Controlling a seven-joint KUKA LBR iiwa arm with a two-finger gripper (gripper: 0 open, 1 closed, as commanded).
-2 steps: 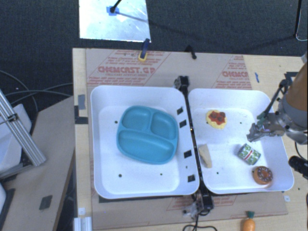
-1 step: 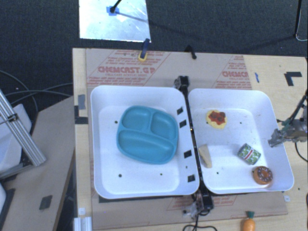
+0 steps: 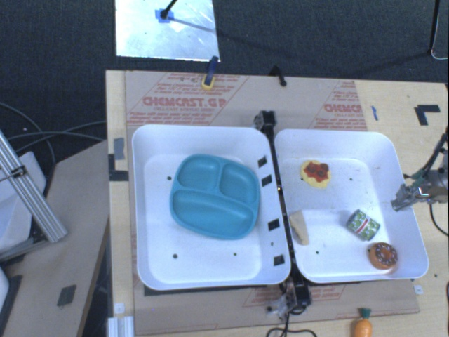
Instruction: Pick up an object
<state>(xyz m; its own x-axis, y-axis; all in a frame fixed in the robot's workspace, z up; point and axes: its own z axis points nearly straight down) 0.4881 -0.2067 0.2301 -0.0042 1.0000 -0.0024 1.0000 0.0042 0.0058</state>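
**A:** Here, the table (image 3: 393,97) carries two shallow white bins side by side; the left bin (image 3: 151,188) holds just a blue divided tray (image 3: 215,195), lying flat in its middle.

**B:** And the pickable pieces?

**A:** All in the right bin (image 3: 351,149). A tan wedge (image 3: 299,227) lies against the divider on its left; a red-and-yellow toy food piece (image 3: 316,173) sits toward the far side; a green-and-white can (image 3: 363,224) lies tipped on its side, near a brown doughnut (image 3: 383,255) in the near right corner.

**B:** The arm?

**A:** Its end effector (image 3: 407,196) is over the bin's right wall, apart from every item, grasping nothing; whether it is spread or closed, I cannot tell. Judging by position, the can is closest, so it looks the likeliest target.
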